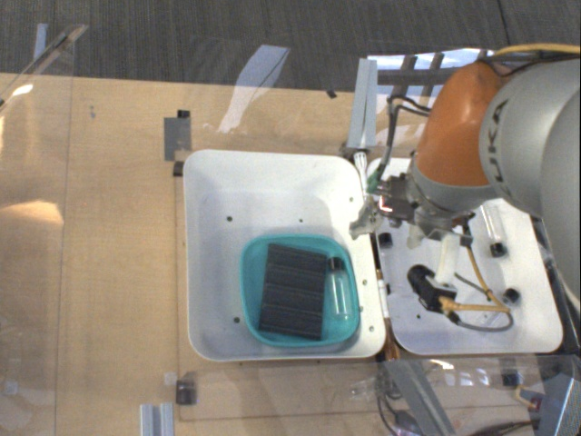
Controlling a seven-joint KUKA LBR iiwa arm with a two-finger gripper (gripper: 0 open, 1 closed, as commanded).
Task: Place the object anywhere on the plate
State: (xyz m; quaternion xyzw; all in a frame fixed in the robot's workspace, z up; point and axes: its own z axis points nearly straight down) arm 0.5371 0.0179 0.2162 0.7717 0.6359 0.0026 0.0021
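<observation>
You see a dark ribbed block (pixel 294 291) lying flat on the teal plate (pixel 251 280) in the left bin (pixel 211 243). The gripper (pixel 427 234) hovers over the right bin (pixel 536 321), well apart from the block; whether it is apart or together, you cannot tell.

At the right of the frame the arm (pixel 531 125) shows a broad, rounded grey shell with dark lettering on its left flank. Next to it, toward the wrist, sits a glossy orange band (pixel 458 125), domed and smooth. Thin dark cables loop along the upper left of the orange part. Below it, a grey metal wrist assembly (pixel 413 209) carries small bolts and a tiny red light.
</observation>
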